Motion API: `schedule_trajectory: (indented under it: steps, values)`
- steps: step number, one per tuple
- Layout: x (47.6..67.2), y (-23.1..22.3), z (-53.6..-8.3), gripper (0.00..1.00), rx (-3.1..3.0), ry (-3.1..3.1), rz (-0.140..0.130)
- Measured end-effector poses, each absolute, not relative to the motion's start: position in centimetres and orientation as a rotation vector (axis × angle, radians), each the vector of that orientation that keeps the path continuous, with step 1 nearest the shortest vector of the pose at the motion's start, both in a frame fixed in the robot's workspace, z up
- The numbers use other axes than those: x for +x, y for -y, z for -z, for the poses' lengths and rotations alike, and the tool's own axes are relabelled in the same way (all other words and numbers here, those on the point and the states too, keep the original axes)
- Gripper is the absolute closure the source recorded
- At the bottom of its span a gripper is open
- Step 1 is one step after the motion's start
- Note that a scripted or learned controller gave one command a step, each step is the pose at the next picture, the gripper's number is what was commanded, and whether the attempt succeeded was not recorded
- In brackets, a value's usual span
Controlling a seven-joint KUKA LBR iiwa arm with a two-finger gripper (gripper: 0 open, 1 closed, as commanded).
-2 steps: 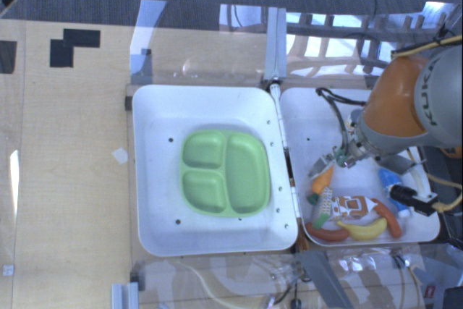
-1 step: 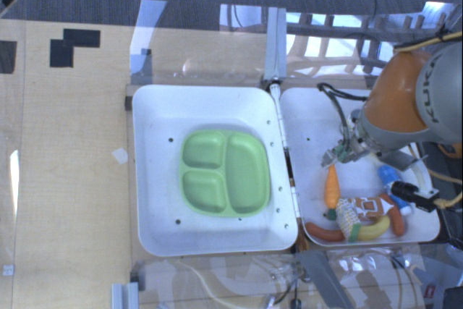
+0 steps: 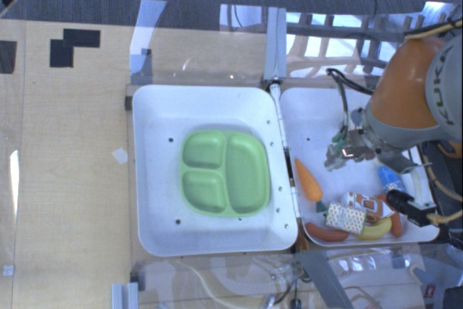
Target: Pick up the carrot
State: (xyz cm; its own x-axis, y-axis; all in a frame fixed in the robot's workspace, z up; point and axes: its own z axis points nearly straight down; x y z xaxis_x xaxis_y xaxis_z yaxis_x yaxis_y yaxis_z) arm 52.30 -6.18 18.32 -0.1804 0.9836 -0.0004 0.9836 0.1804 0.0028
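Gripper (image 3: pixel 338 155) above right bin (image 3: pixel 311 108), jaw state not discernible, nothing seen between them, carrot (image 3: pixel 308 180) lying near its lower left beside bin's left wall, sausage (image 3: pixel 326 232), banana (image 3: pixel 376 229), small carton (image 3: pixel 345 217) clustered at front edge, green divided plate (image 3: pixel 225 171) in left bin (image 3: pixel 155 155).
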Motion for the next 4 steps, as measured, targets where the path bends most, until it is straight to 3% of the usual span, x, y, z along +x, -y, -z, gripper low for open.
schedule_trajectory:
  steps: [1, 2, 3, 4]
  values:
    - [52.3, 6.2, -18.3, 0.00, 2.011, -2.412, -0.003]
    - [50.0, 3.8, -18.2, 0.00, 1.717, -2.630, -0.001]
    - [50.7, 9.9, -9.3, 0.00, 1.512, -2.753, -0.003]
    - [51.0, 9.8, -10.2, 1.00, 1.510, -2.750, -0.007]
